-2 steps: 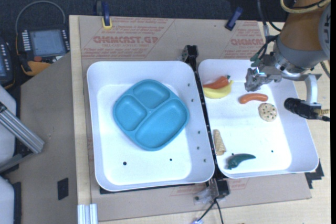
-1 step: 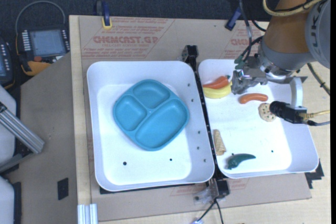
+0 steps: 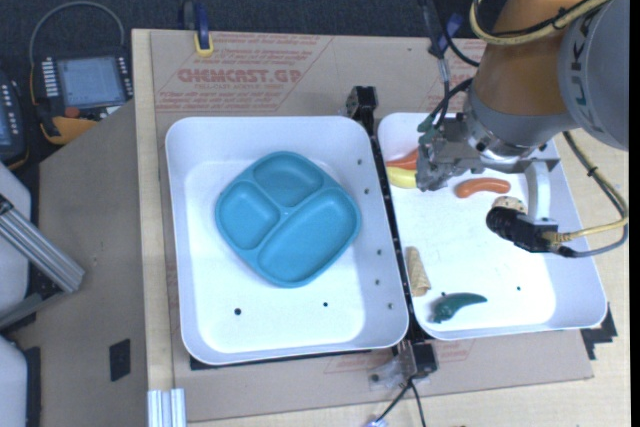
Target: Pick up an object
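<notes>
Yellow banana-shaped toy (image 3: pixel 402 178) lying at right bin's (image 3: pixel 575 310) left wall, being hovered over by gripper (image 3: pixel 432 173), finger state not discernible, orange sausage toy (image 3: pixel 482 186) just beside, cork (image 3: pixel 417 271) and teal pepper toy (image 3: pixel 456 305) lying nearer front, blue divided plate (image 3: pixel 288 217) being kept in left bin (image 3: pixel 200 315).

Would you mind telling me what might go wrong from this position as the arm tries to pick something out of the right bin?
1. The end effector sits low beside the yellow banana-shaped toy and an orange piece, both crowded against the right bin wall; it may pinch two items or hit the wall.
2. The orange sausage-shaped toy lies close by and could get nudged away.
3. The dangling cable could drag across the bin.
</notes>
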You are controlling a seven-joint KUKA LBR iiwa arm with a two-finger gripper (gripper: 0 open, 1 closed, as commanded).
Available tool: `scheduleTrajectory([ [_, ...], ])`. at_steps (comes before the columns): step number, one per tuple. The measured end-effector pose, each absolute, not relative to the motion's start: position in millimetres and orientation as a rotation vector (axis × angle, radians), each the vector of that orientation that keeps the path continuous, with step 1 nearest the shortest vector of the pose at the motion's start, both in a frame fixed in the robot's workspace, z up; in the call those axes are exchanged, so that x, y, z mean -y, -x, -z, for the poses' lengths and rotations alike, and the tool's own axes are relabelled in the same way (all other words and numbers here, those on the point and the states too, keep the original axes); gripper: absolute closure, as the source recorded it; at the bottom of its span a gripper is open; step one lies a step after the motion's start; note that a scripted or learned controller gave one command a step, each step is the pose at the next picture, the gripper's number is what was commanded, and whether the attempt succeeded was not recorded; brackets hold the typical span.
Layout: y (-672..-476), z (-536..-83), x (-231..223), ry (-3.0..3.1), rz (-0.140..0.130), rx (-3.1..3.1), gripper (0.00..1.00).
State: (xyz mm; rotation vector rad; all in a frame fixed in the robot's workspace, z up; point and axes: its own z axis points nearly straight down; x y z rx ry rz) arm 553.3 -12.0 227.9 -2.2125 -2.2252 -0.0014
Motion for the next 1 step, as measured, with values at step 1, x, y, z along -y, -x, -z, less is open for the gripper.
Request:
scheduleTrajectory([
  [1,-538.1,-230.3,-44.8,2.211,0.001,2.226,1.00],
])
